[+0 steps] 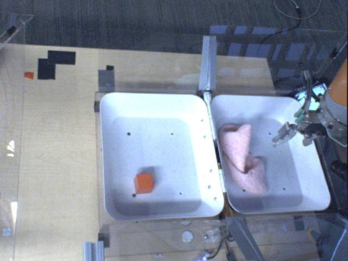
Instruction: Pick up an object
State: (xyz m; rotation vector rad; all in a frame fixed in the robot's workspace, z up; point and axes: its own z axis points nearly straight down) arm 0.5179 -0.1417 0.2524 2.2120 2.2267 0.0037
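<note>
Pink cloth (243, 157) lies crumpled in the right bin (304, 203), pressed up against that bin's left wall, running from its far left part down toward the near middle. Its folds throw a small dark shadow on the right side, and how many layers are bunched there is hard to say.

Over in the left bin (163, 105) sits 1 orange block (144, 183), near the front left, standing alone and well apart from the walls.

The gripper (287, 134) hangs over the right part of the right bin, to the right of the cloth and apart from it. 1 pale metal finger (283, 133) slants down and left toward the bin floor; the second finger is lost among the wrist hardware and cabling, so whether the fingers stand wide or narrow, I cannot tell. Nothing sits between them that can be made out.

The arm (340, 99) comes in from the right, its orange band cut off by the frame edge, and most of its body is out of shot.

The 2 bins touch along a grey divider rail (208, 64) on the pale wooden bench (54, 145). Far left on the bench lie black patches (53, 63) and a tiny orange marker (29, 75).
</note>
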